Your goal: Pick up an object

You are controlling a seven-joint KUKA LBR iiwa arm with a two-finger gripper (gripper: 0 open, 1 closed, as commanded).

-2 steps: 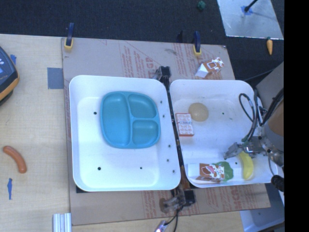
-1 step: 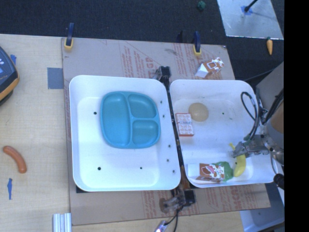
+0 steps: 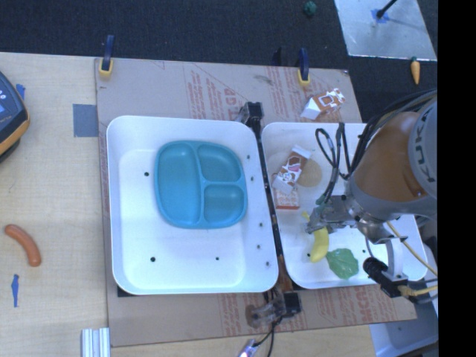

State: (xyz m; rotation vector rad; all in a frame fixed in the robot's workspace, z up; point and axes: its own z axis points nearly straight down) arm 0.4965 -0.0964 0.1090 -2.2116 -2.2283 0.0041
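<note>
Item: wooden table [image 3: 52, 199] with two white bins. Left bin [image 3: 134, 236] holds a blue divided plate [image 3: 201, 184]. Right bin [image 3: 297, 270] holds a small carton [image 3: 290, 173], a banana [image 3: 319, 245] and a green lump [image 3: 343, 262]. We log the gripper [image 3: 327, 220] low in the right bin, just above the banana.

Progress: we judge nothing lifted yet; every object lies on the bin floor. Grasp and lift remain.

Fingers: we cannot tell how far apart they stand, nor see anything between them.

Writing: red print on the cardboard under the bins, too small to read; partial letters on the arm.

Off-bin: sausage [image 3: 24, 244], second carton [image 3: 323, 104].
</note>
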